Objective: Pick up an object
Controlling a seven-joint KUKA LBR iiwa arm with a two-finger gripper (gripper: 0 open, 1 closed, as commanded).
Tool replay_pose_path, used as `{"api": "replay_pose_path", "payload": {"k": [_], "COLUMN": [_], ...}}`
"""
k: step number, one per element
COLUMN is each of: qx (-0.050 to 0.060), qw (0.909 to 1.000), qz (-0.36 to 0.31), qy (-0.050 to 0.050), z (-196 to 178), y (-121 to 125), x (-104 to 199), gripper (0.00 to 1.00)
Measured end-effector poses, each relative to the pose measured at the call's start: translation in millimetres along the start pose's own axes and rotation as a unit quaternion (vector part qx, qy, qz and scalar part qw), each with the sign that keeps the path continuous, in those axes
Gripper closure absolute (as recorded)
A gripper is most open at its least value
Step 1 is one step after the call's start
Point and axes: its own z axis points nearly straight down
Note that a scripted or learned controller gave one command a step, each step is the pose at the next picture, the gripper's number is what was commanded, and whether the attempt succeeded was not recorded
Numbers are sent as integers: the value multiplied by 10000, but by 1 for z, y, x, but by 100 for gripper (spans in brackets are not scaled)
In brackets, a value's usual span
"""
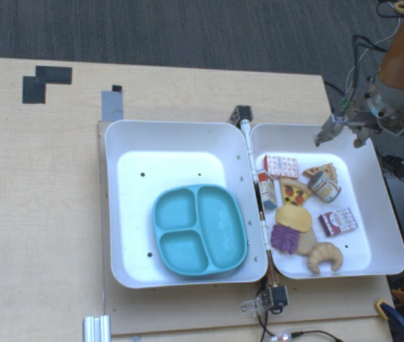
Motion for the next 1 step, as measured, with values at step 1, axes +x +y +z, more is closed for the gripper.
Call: {"api": "replay_pose_path", "payload": {"k": [1], "qx": [-21], "qw": [10000], "qz": [5], "qy": [-6], "z": [107], "y": [-30], "x": [9], "gripper": [0]}}
